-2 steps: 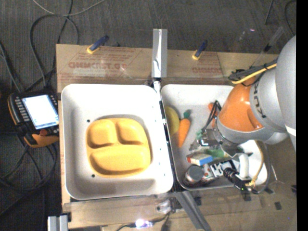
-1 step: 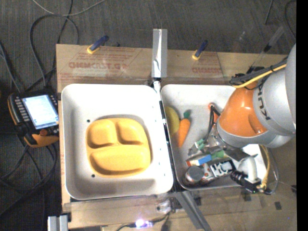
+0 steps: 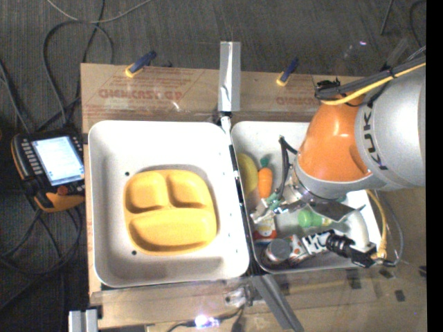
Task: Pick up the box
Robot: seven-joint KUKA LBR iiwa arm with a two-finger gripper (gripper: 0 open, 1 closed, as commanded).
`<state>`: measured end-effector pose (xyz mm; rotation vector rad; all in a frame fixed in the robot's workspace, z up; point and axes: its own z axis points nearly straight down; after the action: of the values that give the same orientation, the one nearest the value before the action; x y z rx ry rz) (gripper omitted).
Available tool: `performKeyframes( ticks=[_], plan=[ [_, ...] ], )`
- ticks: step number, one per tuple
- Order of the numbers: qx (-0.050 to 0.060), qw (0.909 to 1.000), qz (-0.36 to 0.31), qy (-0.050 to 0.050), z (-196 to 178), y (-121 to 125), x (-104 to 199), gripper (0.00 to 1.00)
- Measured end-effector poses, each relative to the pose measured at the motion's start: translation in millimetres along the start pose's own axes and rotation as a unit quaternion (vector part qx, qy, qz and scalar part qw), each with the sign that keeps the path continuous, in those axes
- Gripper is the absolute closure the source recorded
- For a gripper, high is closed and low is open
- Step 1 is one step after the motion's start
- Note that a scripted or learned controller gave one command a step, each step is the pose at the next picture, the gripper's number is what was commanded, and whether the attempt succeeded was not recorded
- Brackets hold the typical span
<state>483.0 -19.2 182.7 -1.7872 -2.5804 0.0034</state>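
A small box (image 3: 313,243) with black and white print lies near the front wall of the right bin (image 3: 239,138). My gripper (image 3: 272,207) hangs low over the middle of that bin, under the orange wrist band, just up and left of the box. Nothing can be seen held in it. A green object (image 3: 313,220) lies between the gripper and the box.
An orange carrot (image 3: 264,180) and a yellow banana-like piece (image 3: 247,175) lie along the right bin's left side. A metal can (image 3: 275,252) and a small red item (image 3: 264,235) sit at its front left. The left bin (image 3: 104,185) holds a yellow divided plate (image 3: 170,209).
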Motion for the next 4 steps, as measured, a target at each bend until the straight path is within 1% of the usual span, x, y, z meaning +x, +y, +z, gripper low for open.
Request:
performKeyframes(
  ticks=[1,2,3,4],
  plan=[
    [0.001,0.9877,0.156,-0.001,0.3,-11.7,-29.5,1.0],
    [0.003,0.9878,0.156,0.0,-7.6,-12.1,-28.8,1.0],
    [0.001,0.9817,0.191,0.0,0.1,-25.0,-65.2,1.0],
    [0.003,0.9818,0.19,0.0,-7.8,-25.3,-64.4,1.0]
  ],
)
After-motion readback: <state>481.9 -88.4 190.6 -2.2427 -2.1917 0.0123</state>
